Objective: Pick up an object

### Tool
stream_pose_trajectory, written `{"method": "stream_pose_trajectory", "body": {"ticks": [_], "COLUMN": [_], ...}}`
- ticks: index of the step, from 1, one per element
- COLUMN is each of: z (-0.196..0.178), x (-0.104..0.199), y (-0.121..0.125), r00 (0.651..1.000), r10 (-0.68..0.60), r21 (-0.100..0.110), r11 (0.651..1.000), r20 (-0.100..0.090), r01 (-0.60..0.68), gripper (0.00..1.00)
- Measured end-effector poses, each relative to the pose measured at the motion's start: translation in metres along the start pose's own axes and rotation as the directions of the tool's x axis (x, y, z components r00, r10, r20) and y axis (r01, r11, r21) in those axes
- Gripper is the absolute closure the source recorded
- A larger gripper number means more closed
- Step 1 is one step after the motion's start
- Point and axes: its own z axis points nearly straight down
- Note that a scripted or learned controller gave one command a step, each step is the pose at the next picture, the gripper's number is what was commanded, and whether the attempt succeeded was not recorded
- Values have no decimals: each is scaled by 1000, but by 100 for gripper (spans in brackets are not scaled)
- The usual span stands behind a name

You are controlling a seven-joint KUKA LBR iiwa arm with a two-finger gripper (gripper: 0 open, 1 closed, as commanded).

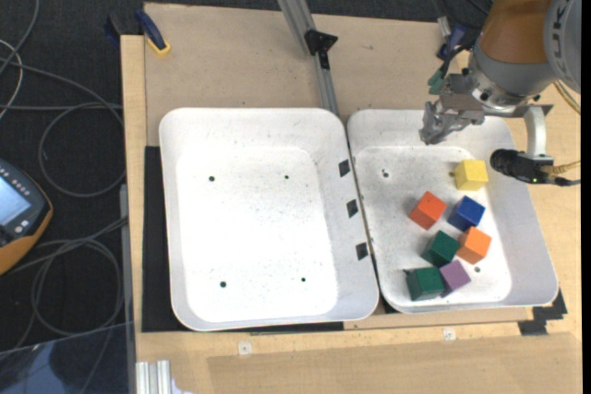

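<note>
Camera view: gripper (438,134) poised over far end of right bin (526,240), nothing between fingers; spread or pressed together, cannot tell. Blocks clustered nearer in that bin: yellow block (471,173) closest to gripper, orange block (427,209), blue block (467,212) beyond. Nothing lifted yet; descent, grasp, lift all remaining.
</note>
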Motion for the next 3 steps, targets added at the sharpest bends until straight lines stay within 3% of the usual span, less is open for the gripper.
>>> {"method": "stream_pose_trajectory", "body": {"ticks": [3], "z": [-16], "x": [166], "y": [16], "r00": [1000], "r10": [-6], "r21": [4], "r11": [1000], "r20": [-3], "r01": [6], "gripper": [100]}}
